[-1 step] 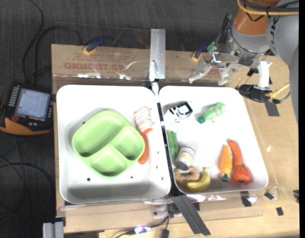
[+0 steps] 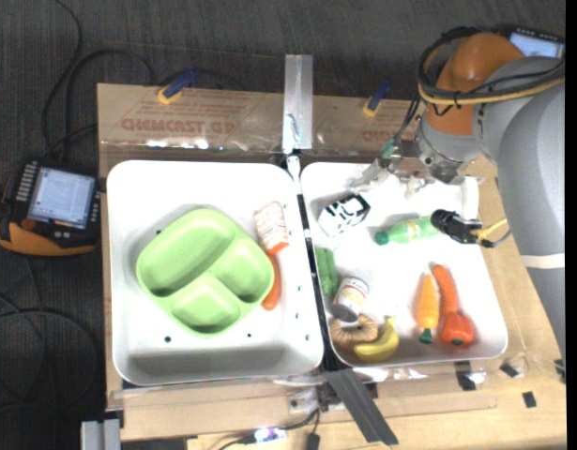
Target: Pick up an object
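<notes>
My gripper [image 2: 402, 169] hangs over the far part of the right bin [image 2: 485, 279], below the orange wrist band. Nothing shows in its grasp. A black-and-white patterned object [image 2: 344, 211] lies just to its left and nearer. A green bottle [image 2: 408, 232] lies on its side a little nearer than the gripper. Further forward in this bin lie a small jar [image 2: 351, 293], a brown ring-shaped item [image 2: 348, 324], a banana [image 2: 377, 342], an orange carrot [image 2: 426, 306], a second carrot [image 2: 445, 289] and a red pepper [image 2: 457, 329].
The left bin [image 2: 129, 214] holds a green divided plate [image 2: 205, 270], a white-and-red packet [image 2: 269, 223] and an orange stick-like item [image 2: 272, 284] by the divider. A dark green item [image 2: 326, 270] lies along the right bin's left wall. A handheld pendant [image 2: 53, 204] sits off the bench at left.
</notes>
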